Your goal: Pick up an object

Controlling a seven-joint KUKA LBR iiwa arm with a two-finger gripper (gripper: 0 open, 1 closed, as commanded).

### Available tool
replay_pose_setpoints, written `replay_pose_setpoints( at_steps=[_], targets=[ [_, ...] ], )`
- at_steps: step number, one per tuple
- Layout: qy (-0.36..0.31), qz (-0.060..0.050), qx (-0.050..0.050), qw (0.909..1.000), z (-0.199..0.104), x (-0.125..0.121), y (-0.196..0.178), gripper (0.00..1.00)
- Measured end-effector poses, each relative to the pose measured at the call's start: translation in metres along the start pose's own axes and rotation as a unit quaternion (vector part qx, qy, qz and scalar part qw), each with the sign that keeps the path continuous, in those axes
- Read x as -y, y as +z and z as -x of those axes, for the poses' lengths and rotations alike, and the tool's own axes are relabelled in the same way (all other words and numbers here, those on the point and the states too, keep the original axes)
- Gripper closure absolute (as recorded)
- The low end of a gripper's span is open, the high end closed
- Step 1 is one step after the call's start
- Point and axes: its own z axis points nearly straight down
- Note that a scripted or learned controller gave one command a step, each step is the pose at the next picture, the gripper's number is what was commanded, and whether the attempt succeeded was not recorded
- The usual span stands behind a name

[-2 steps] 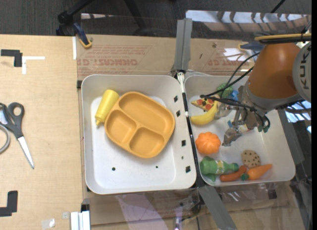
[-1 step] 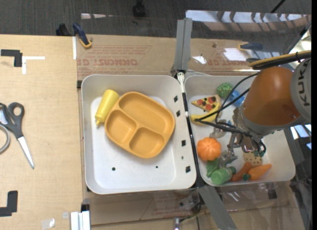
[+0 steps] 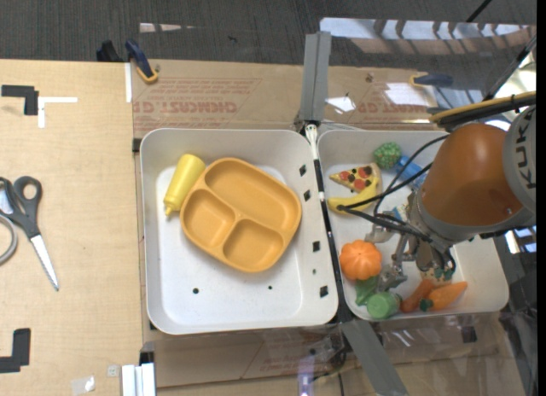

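Gripper (image 3: 408,268) low in the right bin (image 3: 486,300), near its front wall; fingers too tangled with cables to read, so cannot tell whether spread or clenched. Just to its left, an orange fruit (image 3: 361,259). Just in front, a green piece (image 3: 381,304) and a carrot (image 3: 437,295), long axis running left to right along the wall. Nearest pick probably the carrot or the green piece.
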Motion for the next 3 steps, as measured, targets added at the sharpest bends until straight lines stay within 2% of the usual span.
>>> replay_pose_setpoints(
  at_steps=[1,2,3],
  targets=[
    [-0.053,0.0,-0.002,0.9986,0.068,0.028,0.001,0.0],
    [-0.086,-0.003,0.007,0.9963,-0.009,0.018,-0.004,0.0],
    [-0.069,0.0,-0.002,0.9976,0.046,0.008,0.001,0.0]
  ],
)
